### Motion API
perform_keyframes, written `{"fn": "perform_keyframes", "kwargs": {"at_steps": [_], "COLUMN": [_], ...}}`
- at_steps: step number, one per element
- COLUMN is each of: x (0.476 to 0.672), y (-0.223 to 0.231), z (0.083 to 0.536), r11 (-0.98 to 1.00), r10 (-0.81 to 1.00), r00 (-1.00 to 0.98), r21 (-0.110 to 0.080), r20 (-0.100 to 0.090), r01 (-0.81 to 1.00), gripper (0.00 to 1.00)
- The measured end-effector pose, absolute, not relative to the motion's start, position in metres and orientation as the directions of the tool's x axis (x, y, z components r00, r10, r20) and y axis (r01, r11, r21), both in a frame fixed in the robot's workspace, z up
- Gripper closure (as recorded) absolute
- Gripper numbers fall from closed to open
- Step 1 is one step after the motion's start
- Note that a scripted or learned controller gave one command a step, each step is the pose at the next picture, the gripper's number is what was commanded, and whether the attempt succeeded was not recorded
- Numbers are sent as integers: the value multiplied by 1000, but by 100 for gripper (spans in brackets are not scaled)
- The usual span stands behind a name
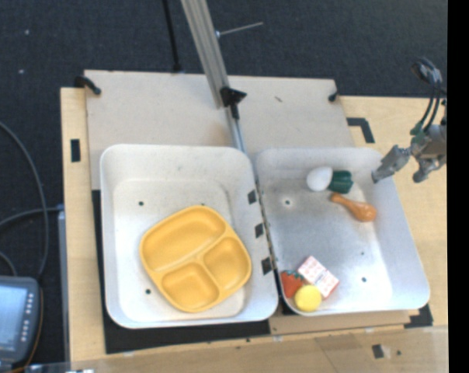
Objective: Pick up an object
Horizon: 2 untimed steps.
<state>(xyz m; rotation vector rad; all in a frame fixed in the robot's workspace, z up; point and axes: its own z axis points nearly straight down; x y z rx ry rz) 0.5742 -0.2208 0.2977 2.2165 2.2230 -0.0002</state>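
Two shallow white bins sit side by side on a tan bench (75,208). The left bin (118,169) holds a yellow divided plate (194,257), three compartments, lying flat at the bin's lower centre. The right bin (397,270) holds the loose objects in two groups, well apart.

Upper group: a white ball (319,179) touches a dark green cup-like item (341,181) on its right. Just below them lies an orange drumstick-shaped toy (354,207), near but apart from the green item. Its long axis runs from upper left to lower right, the thin end pointing toward the ball and the thick end toward the bin's right side.

Lower group, against the bin's bottom edge: a yellow ball (308,298), a red object (290,284) touching it on the left, and a red-and-white patterned box (318,274) just above, tilted.

The gripper (404,162) is at the right edge of the frame, above the right bin's upper right corner and well apart from every object. Two grey fingers show spread apart, nothing between them: released.

An aluminium rail (206,41) slants from the top of the frame down to the gap between the bins. Beyond the bench the floor is dark carpet (33,37) with black cables (21,169) at left; a screened device (9,317) sits at lower left.
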Motion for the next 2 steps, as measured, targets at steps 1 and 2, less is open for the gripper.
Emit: {"fn": "perform_keyframes", "kwargs": {"at_steps": [1,2], "x": [574,565], "y": [-221,-222], "z": [298,250], "r11": [3,0], "r10": [1000,1000], "r00": [-3,0], "r21": [1,-3], "r20": [-2,-2], "r01": [1000,1000], "gripper": [0,0]}}
